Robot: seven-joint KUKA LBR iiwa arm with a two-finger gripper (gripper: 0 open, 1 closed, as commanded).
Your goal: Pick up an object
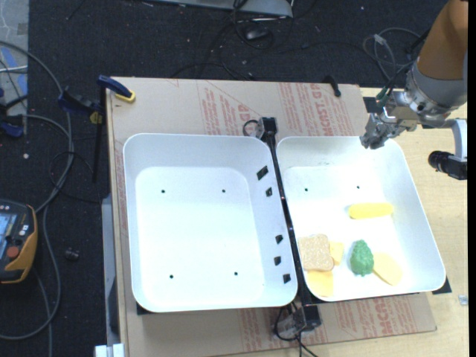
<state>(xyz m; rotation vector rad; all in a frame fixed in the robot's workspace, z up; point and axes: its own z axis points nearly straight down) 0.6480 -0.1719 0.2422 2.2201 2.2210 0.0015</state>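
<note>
The right bin (416, 199) holds several toy foods near its front: a long yellow piece (370, 211), a tan bread slice (315, 252), a green lumpy piece (361, 258), a yellow slice (320, 281) under the bread and a yellow wedge (387, 269). My gripper (374, 137) hangs over the far right corner of that bin, well behind the foods. Its dark fingers point down, and nothing shows between them.
The left bin (141, 199) sits beside the right one, with a black divider strip (279, 199) between them. Both rest on a cardboard sheet (223, 103). Cables, a blue clamp (115, 89) and a yellow handset (15, 240) lie around the bench.
</note>
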